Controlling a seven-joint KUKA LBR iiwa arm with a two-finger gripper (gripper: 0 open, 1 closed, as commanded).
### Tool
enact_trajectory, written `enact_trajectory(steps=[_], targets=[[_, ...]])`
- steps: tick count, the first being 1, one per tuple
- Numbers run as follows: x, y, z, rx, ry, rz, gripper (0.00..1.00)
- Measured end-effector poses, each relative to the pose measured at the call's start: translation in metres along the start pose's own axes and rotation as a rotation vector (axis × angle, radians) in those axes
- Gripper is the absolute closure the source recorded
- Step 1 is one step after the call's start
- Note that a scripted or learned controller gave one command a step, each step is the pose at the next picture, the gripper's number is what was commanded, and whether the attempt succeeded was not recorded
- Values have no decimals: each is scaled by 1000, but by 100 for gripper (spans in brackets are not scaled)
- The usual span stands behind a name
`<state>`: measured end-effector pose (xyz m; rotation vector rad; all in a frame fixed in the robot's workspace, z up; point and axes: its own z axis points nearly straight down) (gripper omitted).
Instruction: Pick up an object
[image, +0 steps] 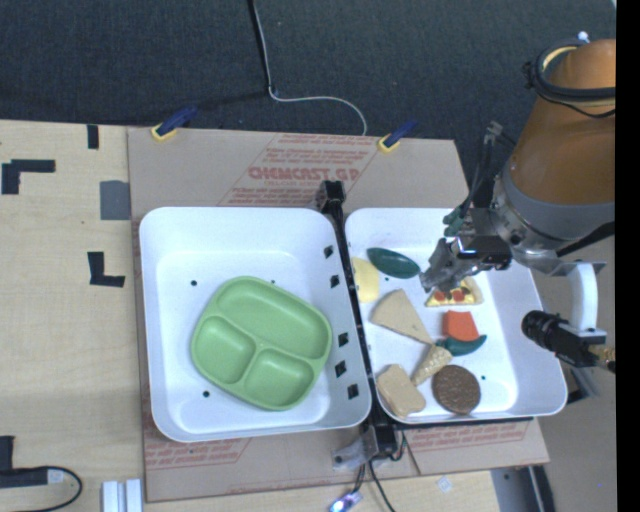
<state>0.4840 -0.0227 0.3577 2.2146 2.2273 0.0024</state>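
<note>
The nearest thing to pick is a small pizza slice (455, 294) — yellow with red spots — lying flat in the right bin (530, 390), near its far right part. The gripper (440, 274) hangs just over the slice's left end. I cannot tell if it is open or shut, because the dark metal parts blur together from up here. I see nothing held in it.

Just in front of the pizza slice lies an orange-red piece, a carrot (461, 325) I think, with a dark green end (468, 344) curling under it. To the left is a pale cheese wedge (403, 315). Behind that sits a dark green leaf shape (393, 263). At the front of the bin are a brown round cookie (456, 388), a tan bread piece (398, 390) and a small cone-like piece (433, 362).

The left bin (170, 300) holds a green divided plate (262, 341), well apart from all this.

To do this step well, I think the arm should come straight down over the middle of the pizza slice, not its edge. The slice is flat and thin, so the tips need to reach almost to the bin floor — too high and they close on air. The carrot is very near, so a crooked drop could bump it. A slow lift would show if the grab worked.
</note>
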Motion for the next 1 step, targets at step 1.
enact_trajectory(steps=[1], targets=[[61,0,-26,1,1,-3,100]])
